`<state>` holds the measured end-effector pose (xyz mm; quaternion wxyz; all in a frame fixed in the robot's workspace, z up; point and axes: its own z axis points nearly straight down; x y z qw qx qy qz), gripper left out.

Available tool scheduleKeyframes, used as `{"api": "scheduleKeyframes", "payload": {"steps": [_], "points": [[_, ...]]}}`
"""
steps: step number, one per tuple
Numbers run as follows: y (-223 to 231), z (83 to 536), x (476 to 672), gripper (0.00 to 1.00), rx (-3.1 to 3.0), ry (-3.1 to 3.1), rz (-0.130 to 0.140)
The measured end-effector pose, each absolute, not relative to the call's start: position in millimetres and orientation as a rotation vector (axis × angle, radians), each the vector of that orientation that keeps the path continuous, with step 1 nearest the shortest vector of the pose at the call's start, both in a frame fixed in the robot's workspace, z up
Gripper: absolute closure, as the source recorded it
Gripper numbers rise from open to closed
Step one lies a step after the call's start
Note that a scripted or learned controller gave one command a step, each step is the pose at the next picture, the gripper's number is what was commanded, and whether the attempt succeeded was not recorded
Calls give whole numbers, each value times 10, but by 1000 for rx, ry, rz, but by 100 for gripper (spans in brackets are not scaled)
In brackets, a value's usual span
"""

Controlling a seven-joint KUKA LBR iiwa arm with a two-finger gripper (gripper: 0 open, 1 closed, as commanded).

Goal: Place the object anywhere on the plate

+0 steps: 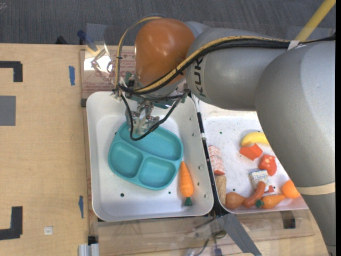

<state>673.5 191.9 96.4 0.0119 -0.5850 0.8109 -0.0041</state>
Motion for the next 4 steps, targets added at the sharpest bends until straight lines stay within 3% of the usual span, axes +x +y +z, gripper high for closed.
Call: {"api": "scheduleKeyframes", "payload": {"steps": [1, 2, 3, 4], "points": [[1932, 1103, 6764, 100, -1809, 2522, -13], [1900, 963, 6716, 100, -2084, 2320, -6], [1190, 1255, 6129, 100, -2333, 2099, -1], [1286, 1331, 6602, 100, -2425, 1985, 0]]}}
